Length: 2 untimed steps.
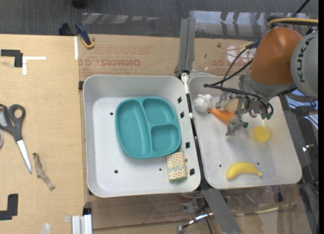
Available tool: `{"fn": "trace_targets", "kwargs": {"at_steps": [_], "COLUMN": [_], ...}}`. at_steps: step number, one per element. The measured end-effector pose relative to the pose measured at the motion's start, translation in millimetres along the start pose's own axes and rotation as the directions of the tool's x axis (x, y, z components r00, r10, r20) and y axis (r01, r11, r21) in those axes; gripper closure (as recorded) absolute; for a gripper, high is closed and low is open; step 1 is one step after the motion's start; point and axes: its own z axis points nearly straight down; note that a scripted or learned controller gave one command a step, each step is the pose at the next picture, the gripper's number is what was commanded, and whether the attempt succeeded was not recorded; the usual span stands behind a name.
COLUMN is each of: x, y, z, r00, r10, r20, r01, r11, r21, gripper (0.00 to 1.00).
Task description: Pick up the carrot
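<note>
The orange carrot (220,114) lies in the upper left part of the right bin (283,174), pointing down to the right. My gripper (234,125) hangs over that bin, right at the carrot's lower right end, and the arm covers where they meet. The carrot's left end is close to a small white object (202,103).
A yellow round piece (261,134) lies just right of the gripper and a banana (244,170) near the right bin's front edge. The left bin (96,167) holds a teal divided plate (149,126) and a small patterned block (177,166). Scissors (15,131) lie on the bench at far left.
</note>
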Motion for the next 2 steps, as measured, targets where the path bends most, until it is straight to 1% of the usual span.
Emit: {"fn": "trace_targets", "kwargs": {"at_steps": [1, 2], "x": [-10.3, -12.5], "y": [23.3, 23.6], "z": [-0.1, -11.1], "r00": [1.0, 1.0], "r10": [-0.019, -0.021], "r20": [0.0, 0.007], "r01": [0.019, 0.021], "r11": [1.0, 1.0], "r21": [0.0, 0.002], "gripper": [0.0, 1.0]}}
